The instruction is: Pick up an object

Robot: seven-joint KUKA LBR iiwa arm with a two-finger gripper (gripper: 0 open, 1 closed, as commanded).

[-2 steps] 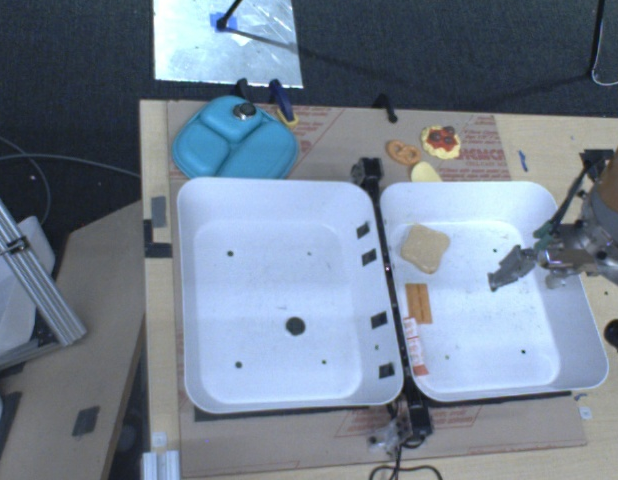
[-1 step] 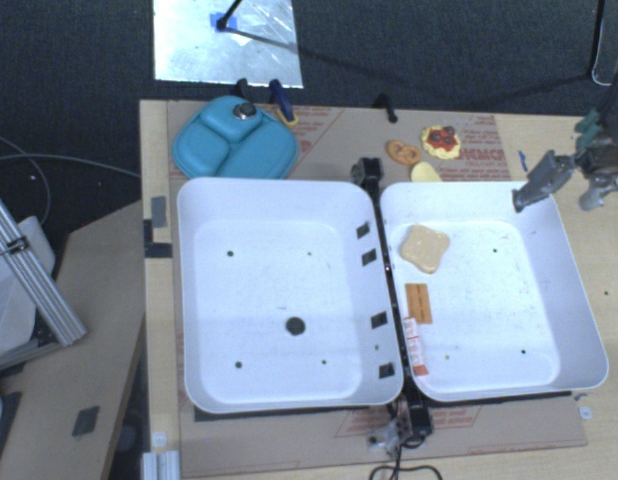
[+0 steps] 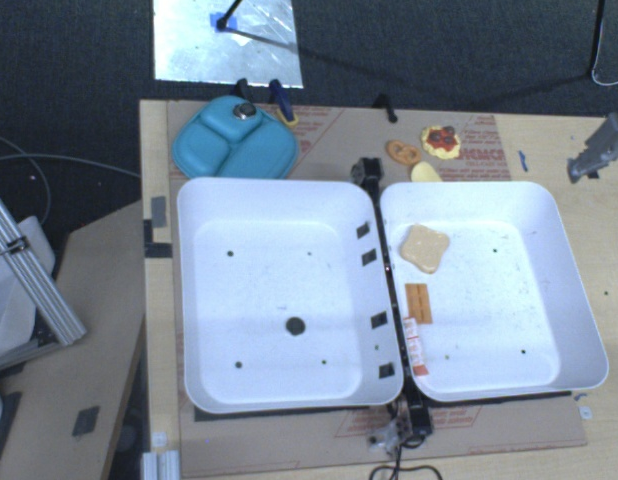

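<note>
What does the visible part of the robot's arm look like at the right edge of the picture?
At the right edge, above the right bin, a small piece of the tool shows. It is grey metal, angular and blocky, with a lighter upper face and a darker underside. It is too small and blurred to make out cables, markings or separate fingers.

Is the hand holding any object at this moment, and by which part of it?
Nothing is held. The hand is outside the right bin, away from the toast-shaped piece lying inside.
</note>
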